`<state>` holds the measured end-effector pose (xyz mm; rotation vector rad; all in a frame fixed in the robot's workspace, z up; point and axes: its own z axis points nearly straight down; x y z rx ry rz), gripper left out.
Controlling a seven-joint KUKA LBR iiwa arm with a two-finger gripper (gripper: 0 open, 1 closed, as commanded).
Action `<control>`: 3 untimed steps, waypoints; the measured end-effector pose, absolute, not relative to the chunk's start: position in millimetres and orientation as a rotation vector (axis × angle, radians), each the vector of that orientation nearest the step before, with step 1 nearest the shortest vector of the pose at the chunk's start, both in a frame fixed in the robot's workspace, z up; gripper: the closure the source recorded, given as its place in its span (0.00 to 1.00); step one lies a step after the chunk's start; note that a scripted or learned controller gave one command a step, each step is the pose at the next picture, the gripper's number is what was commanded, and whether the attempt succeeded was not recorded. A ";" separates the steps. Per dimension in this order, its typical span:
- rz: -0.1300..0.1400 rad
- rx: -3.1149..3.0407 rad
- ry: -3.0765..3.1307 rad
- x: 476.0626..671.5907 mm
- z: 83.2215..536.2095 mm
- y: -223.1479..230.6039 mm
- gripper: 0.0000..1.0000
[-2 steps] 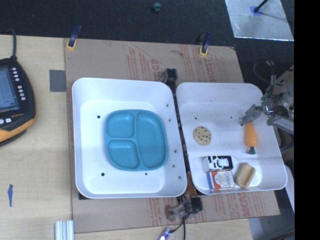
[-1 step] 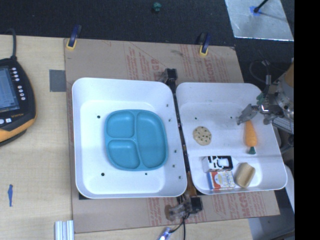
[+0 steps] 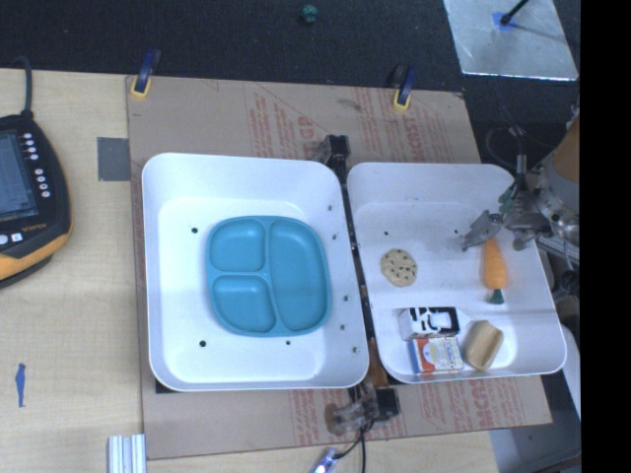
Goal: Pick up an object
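Lowest in the frame, along the right bin's (image 3: pixel 449 180) bottom edge: a small carton (image 3: pixel 434 345) lying flat, black-and-white printed top, red and blue on the lower face; a tan bread-like chunk (image 3: pixel 482 344) touching its right side.

Above the carton, apart from it: a round cookie (image 3: pixel 399 266), flat on the bin floor.

Right side of the same bin: a carrot (image 3: pixel 494 267), orange, green tip pointing down-frame, lying roughly upright in the picture.

Hand (image 3: pixel 505 221) sits just above the carrot's upper end, at the right edge of the frame. Dark linkage, blurred; cannot tell how wide it stands, and nothing is visibly held.

Left bin (image 3: pixel 168 180): a blue divided plate (image 3: pixel 267 274), centred.

Judgement: carrot is the likely target, being nearest the hand. Looks like a toy: light, stiff, smooth, probably slick. Round body will tend to roll or squirt out of a pinch. Best hold is across the thick middle, squeezing square to its long axis; the tapered ends offer less purchase. No fragility concern.
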<state>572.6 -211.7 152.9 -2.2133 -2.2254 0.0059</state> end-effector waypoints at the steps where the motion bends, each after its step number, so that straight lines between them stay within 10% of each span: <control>1: 0.004 -2.214 -2.224 548.3 177.4 -211.6 0.00; 2: 0.006 -2.213 -2.225 551.2 90.9 -211.2 0.00; 3: 0.007 -2.211 -2.228 551.5 101.6 -212.3 1.00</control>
